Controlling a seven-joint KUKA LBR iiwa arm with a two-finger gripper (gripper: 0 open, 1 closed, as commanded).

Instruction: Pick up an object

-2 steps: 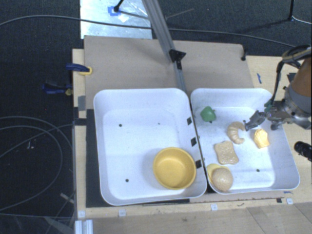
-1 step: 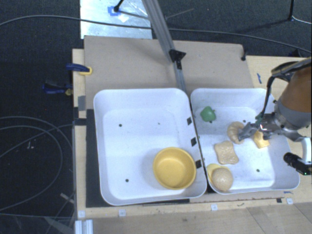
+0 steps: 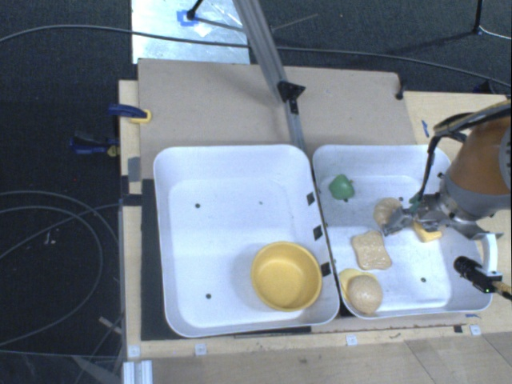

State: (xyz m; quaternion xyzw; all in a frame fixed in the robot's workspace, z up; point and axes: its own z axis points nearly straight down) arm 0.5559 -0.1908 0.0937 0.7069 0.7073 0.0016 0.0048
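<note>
Claw (image 3: 400, 221) sits low in the right bin (image 3: 400, 157), beside a beige lump (image 3: 387, 210); I cannot tell its state. Nearest, a tan ball (image 3: 365, 293) crowds the front rim, then a cracker (image 3: 371, 250), a green piece (image 3: 342, 186). Left bin (image 3: 224, 174): yellow bowl (image 3: 286, 275) near front, floor otherwise open.

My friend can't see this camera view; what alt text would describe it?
A robot arm's gripper reaches from the right into the right bin, among a green item and tan food-like pieces. The left bin holds a yellow bowl.
</note>
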